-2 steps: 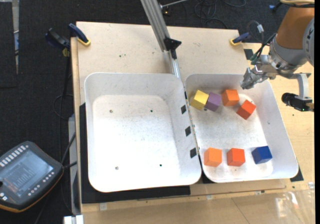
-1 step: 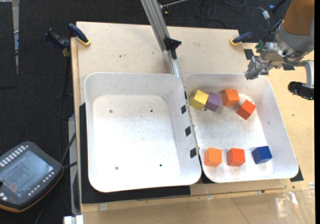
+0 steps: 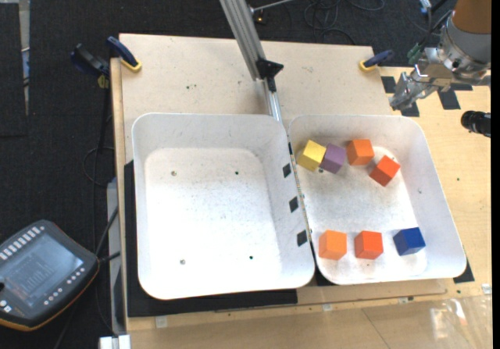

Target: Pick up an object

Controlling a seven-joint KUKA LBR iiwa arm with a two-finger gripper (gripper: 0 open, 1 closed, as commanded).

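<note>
While no readable writing shows, the fingers (image 3: 406,97) hover beyond the right bin (image 3: 437,207), spread unclear.

The gripper (image 3: 406,96) hangs above the bench just beyond the right bin (image 3: 437,207), which holds a yellow cube (image 3: 312,156) touching a purple cube (image 3: 333,158), four orange cubes, and a blue cube (image 3: 408,241).

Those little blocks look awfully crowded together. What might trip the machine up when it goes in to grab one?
Two likely snags. The yellow block and purple block touch, with the orange block close beside, so a finger may land on a neighbour or shove them. The blue block sits near the right bin's sloped wall, leaving little room. The pincer hangs outside the bin, so any aiming error remains uncorrected.
</note>
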